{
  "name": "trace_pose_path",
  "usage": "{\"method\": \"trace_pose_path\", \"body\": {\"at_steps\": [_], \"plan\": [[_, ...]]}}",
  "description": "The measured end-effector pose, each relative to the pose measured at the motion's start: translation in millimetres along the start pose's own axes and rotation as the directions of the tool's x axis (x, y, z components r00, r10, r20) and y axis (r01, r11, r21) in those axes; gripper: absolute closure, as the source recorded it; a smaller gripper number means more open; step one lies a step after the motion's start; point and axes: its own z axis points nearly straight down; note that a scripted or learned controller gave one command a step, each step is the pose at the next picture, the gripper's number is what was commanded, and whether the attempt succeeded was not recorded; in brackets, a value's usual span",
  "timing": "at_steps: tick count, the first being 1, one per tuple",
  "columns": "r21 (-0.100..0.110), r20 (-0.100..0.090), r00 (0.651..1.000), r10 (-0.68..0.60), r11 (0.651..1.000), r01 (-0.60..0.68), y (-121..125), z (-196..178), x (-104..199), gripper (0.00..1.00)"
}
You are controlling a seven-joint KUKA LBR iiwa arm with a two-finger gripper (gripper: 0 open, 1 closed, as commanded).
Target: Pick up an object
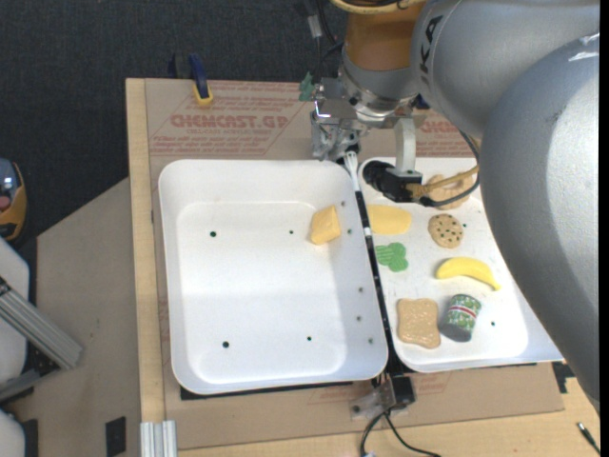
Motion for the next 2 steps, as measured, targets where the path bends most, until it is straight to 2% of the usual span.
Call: {"method": "trace_pose_path", "body": {"at_steps": [1, 2], "plan": [[-0.002, 0.000, 1.000, 0.000, 1.000, 0.000, 3.5, -11.8, 8.1, 1.00], [-0.002, 0.000, 1.000, 0.001, 1.000, -0.001, 3.4, -21.0, 3.4, 1.00]]}}
